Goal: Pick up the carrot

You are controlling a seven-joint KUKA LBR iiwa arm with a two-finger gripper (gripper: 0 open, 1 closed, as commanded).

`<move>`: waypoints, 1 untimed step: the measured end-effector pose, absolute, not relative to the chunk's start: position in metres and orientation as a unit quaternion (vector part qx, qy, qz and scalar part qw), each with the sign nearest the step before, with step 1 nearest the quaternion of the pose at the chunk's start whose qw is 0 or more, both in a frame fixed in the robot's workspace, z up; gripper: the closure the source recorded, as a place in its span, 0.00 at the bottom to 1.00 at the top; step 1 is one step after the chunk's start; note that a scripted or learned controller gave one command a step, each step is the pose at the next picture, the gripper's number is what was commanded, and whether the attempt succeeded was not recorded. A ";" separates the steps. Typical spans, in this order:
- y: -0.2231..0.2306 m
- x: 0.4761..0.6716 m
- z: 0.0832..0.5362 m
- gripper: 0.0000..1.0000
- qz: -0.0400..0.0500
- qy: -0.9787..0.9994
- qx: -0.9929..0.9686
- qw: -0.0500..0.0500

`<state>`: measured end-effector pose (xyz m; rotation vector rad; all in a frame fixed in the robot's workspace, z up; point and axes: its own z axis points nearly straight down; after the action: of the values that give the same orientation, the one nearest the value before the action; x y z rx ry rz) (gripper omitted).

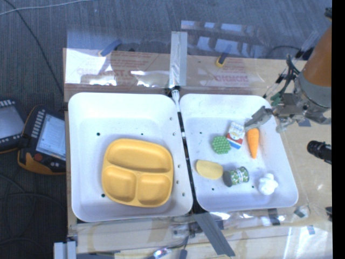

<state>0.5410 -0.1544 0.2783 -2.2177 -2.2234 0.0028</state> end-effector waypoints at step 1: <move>-0.183 0.581 0.198 0.00 0.002 -0.688 -0.725 0.000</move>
<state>0.5814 -0.1828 0.1977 -2.2782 -2.1618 0.0062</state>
